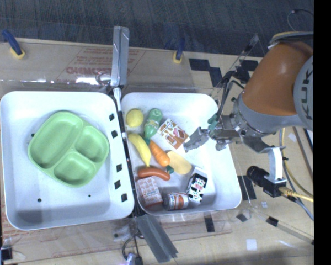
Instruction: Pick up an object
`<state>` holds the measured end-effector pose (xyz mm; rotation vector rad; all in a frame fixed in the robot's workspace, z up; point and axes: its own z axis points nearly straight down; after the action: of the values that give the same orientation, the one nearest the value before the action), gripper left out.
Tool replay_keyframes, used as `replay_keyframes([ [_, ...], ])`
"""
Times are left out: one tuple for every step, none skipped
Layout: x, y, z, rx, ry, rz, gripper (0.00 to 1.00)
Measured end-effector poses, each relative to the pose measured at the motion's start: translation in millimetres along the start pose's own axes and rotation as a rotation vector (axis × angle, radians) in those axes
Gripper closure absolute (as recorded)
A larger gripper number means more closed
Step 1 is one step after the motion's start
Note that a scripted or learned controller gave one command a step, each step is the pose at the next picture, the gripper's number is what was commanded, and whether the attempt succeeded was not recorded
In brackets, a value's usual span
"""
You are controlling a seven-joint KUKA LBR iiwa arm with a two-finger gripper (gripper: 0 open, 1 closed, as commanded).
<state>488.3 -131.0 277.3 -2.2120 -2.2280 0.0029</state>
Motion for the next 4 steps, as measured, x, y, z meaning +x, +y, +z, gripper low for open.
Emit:
replay_keyframes([
  [18,50,103,0.002,-0.001,-0.039,0.00],
  [5,98,163,-0.026,-0.007,-0.148,0.00],
  [4,98,155,-0.023,-0.011,-0.152,1.00],
  [5,98,155,-0.024,-0.011,-0.153,0.00],
])
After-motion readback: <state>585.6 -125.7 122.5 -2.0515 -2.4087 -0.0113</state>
